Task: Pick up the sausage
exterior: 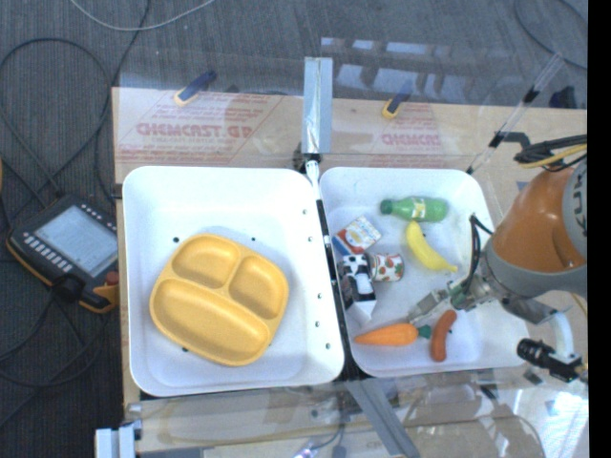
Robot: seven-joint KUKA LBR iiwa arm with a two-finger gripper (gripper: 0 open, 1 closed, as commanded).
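Gripper (441,303) hovering just above the sausage's (441,336) upper end, fingers slightly spread, nothing pinched between them. Sausage lying near the front of the right bin (477,191), its lower end just beside the carrot (386,335). Best to descend straight, straddle the middle, close without nudging the carrot.

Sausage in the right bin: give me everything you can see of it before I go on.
The sausage is a small reddish-brown toy link, smooth and plastic-looking, with rounded ends. It lies flat on the floor of the right bin near the front wall, its long axis nearly upright in the view and leaning slightly right at the top. The carrot lies just to its left, tip pointing toward it. The gripper sits right at its upper end; contact cannot be judged.
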